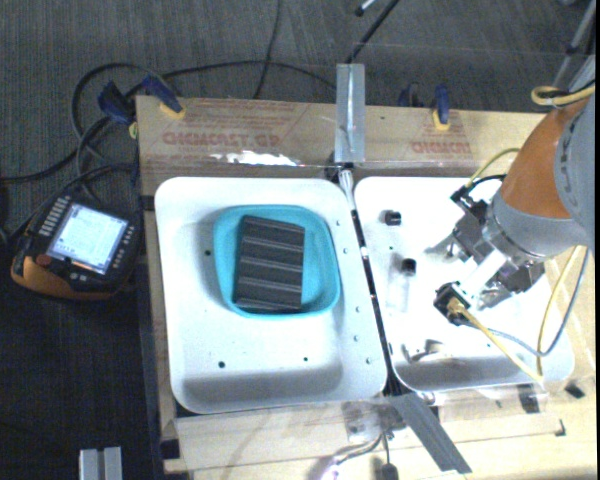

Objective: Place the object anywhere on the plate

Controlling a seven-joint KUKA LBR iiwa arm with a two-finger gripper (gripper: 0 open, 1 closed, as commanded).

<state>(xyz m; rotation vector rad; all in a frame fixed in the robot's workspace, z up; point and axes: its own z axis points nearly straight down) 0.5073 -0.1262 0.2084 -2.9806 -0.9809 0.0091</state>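
A dark grey ribbed block (270, 262) lies flat on the light blue plate (323, 268), which sits in the left white bin (190, 348). The block rests a little left of the plate's middle, inside its rim. My gripper (466, 260) hangs over the right white bin (500, 368), well to the right of the plate and apart from the block. Nothing shows in its grasp. The grey arm with its orange band (540, 173) comes in from the right.
Two small dark specks (390, 218) (408, 265) mark the right bin's floor near its left wall. Yellow cables (510, 353) loop below the wrist. A handheld pendant (80, 243) lies left of the bench. A metal post (350, 118) stands behind the bins.
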